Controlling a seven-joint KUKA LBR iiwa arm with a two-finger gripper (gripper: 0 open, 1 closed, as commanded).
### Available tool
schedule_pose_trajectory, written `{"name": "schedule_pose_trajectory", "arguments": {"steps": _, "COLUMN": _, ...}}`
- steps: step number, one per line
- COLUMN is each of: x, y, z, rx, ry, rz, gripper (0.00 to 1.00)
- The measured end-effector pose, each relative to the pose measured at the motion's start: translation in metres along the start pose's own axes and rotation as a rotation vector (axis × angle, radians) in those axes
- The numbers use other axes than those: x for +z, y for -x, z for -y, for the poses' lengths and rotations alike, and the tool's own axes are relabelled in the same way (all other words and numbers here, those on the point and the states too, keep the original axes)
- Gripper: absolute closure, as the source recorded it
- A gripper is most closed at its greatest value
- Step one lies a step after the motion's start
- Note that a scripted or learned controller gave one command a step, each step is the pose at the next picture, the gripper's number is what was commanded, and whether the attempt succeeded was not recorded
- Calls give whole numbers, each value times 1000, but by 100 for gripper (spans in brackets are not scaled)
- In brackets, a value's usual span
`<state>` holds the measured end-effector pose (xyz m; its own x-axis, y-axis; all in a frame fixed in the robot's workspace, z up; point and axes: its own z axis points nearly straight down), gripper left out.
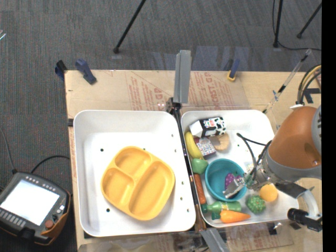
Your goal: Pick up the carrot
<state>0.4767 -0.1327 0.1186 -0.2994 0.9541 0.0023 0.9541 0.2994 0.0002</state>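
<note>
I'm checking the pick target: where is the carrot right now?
The carrot lies at the near edge of the right bin, just below the teal bowl, with the broccoli to its upper right.

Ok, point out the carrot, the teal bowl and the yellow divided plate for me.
carrot [234, 217], camera view, middle of its orange body, near the right bin's front edge.
teal bowl [216, 175], camera view, on its inner left wall.
yellow divided plate [137, 181], camera view, on the centre ridge between compartments.
</note>
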Motion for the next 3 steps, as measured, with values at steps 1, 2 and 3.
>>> {"name": "schedule_pose_trajectory", "arguments": {"steps": 1, "x": 15, "y": 42, "z": 15, "rx": 6, "ry": -3, "rz": 1, "gripper": 0}}
{"name": "schedule_pose_trajectory", "arguments": {"steps": 2, "x": 28, "y": 75, "z": 21, "rx": -34, "ry": 6, "rz": 3, "gripper": 0}}
{"name": "schedule_pose_trajectory", "arguments": {"steps": 3, "x": 14, "y": 78, "z": 17, "rx": -32, "ry": 18, "rz": 13, "gripper": 100}}
